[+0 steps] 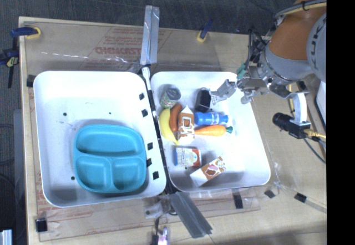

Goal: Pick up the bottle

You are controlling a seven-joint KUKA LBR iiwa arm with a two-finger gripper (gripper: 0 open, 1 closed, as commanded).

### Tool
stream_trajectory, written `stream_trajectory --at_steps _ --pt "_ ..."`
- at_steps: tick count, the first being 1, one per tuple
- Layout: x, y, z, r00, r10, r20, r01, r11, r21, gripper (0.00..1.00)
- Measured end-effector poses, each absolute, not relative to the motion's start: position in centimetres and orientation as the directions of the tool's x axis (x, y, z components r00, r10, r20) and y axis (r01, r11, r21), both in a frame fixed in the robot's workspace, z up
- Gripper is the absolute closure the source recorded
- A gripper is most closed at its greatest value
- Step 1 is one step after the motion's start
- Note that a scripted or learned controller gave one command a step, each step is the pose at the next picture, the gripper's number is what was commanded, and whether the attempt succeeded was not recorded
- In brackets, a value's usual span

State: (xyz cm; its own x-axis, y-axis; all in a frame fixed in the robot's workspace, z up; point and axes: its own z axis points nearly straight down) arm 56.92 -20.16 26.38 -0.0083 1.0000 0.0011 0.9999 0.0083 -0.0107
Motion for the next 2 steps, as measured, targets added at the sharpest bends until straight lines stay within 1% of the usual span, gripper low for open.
stream_trajectory --at_steps 1,2 --pt "60.9 -20.5 13.1 -0.107 0.994 0.002 0.994 0.107 -0.010 0.00" --pt "60.0 -19.6 10.2 -0.129 0.992 -0.004 0.991 0.129 0.019 0.00"
